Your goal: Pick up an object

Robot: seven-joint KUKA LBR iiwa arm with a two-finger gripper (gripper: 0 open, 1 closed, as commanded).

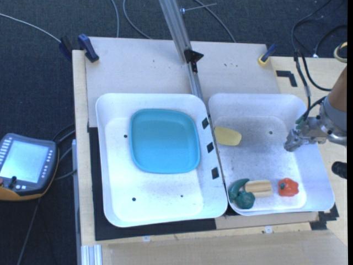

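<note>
Two shallow white bins sit side by side on the bench. Inside the left white bin [110, 203] lies a flat, square blue plastic plate [164, 140]. Inside the right white bin [322, 189] lie a soft yellow lump [228, 136], a dark green toy vegetable [241, 194], a pale wooden block [258, 187] touching it, and a small red toy tomato [287, 187]. The grey metal gripper [292, 143] hangs above the tomato. I cannot tell if it is open. I think it should go straight down over the tomato, which sits apart from the block.
</note>
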